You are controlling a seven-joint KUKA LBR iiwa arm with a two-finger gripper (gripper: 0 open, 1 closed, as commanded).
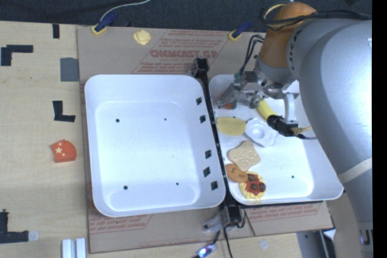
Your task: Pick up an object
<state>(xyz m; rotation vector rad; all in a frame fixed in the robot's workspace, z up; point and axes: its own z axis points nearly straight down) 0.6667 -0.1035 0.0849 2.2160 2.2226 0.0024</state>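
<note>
While the gripper hangs low in the right bin, I cannot tell its state. Bread lies nearby.

Two bins sit side by side: the left bin, the right bin holding the food pieces.
</note>
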